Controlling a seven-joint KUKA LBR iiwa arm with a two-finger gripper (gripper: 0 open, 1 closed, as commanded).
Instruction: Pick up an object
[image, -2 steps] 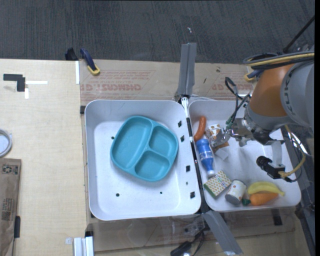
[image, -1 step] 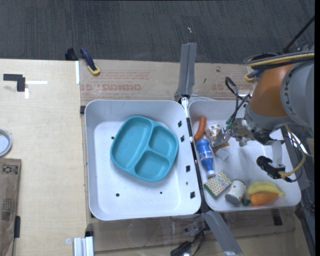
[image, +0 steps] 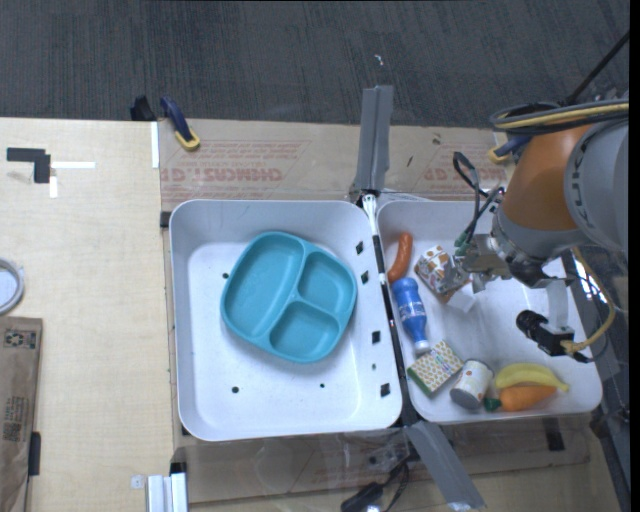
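Across two white bins (image: 190, 330), one blue plate (image: 289, 296), seven small items, end effector (image: 468, 277) grip unclear.

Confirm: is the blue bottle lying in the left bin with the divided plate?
No. The blue bottle lies in the right bin, along its left wall; the teal divided plate sits in the left bin.

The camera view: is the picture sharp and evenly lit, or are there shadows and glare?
In the camera view the light is soft and even; the blue plate casts a faint shadow on the left bin; the bottle and banana look crisp; the arm is slightly soft at the edges; no strong glare on the white bins.
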